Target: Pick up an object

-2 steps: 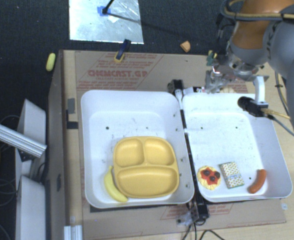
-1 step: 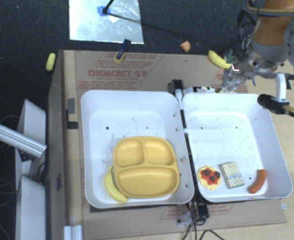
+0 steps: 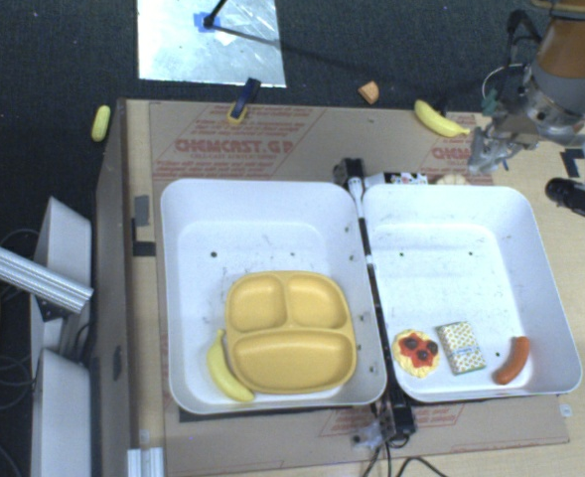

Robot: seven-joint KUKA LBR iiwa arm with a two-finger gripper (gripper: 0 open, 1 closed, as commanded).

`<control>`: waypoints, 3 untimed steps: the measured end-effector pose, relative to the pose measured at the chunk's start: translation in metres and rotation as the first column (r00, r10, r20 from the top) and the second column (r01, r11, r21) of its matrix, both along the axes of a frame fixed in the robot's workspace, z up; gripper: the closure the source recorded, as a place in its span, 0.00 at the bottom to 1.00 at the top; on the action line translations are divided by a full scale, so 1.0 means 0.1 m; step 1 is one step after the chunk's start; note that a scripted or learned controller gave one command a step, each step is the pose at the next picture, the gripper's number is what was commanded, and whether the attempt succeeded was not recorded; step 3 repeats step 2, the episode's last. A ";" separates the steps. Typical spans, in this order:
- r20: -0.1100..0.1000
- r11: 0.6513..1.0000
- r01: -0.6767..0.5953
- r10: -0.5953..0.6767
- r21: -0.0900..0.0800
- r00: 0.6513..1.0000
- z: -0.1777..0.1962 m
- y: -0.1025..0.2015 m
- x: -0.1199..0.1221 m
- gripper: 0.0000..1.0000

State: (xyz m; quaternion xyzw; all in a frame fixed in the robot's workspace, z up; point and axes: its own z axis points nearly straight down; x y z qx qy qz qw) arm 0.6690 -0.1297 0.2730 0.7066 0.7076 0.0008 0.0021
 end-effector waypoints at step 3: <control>-0.001 1.000 -0.003 0.003 0.002 1.000 -0.35 0.50 0.00 1.00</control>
